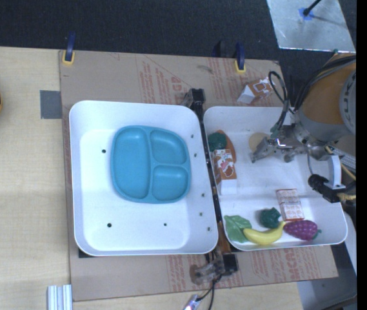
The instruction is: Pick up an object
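Right bin (235,118), contents: one yellow banana (263,236) at the near rim, lying crosswise. Touching its left end, a green leaf-shaped piece (236,225). Above its right half, a dark green lump (270,217), kind not readable. Just right of the banana, a purple grape bunch (301,229) against the near right corner. Behind the grapes, a small tan and red packet (289,204), print too small to read. Along the left wall, a long brown and orange packet (224,162) with a dark green top end; label illegible.

Gripper (265,148): over the far part of the right bin, metal fingers pointing left; whether they stand spread or pressed together cannot be told, and no item is seen between them. A pale round patch just beside the tips is too blurred to name. The arm's grey and orange body (325,105) is cut off at the right.

Left bin (80,173): one blue sectioned tray (149,163), three compartments, set flat near the middle.

Bench: brown cardboard sheet (131,76) under both bins, held by clamps at the far edge.
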`<state>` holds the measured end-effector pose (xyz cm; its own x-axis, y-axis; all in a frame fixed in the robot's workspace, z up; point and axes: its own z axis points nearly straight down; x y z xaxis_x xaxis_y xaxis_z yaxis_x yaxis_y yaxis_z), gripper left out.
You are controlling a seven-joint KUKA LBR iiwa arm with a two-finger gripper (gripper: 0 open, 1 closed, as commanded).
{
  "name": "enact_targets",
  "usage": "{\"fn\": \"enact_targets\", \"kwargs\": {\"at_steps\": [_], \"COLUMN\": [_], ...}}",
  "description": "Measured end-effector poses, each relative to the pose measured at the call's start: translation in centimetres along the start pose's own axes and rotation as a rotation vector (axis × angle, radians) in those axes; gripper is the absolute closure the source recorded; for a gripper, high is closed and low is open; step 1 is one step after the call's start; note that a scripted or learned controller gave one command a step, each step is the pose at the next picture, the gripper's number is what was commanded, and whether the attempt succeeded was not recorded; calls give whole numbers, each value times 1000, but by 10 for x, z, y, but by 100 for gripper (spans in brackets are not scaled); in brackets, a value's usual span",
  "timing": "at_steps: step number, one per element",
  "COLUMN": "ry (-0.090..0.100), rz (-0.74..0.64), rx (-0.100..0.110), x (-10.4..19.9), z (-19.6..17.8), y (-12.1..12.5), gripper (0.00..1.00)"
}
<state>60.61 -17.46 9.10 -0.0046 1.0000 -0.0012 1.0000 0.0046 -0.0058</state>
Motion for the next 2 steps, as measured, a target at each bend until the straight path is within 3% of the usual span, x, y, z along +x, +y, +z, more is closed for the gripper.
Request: {"fn": "enact_targets", "kwargs": {"at_steps": [1, 2], "ry": [1, 1], "rz": [1, 1], "rx": [-4, -5], "x": [17, -3], "z": [-2, -2], "y": [50, 50], "gripper": [0, 0]}}
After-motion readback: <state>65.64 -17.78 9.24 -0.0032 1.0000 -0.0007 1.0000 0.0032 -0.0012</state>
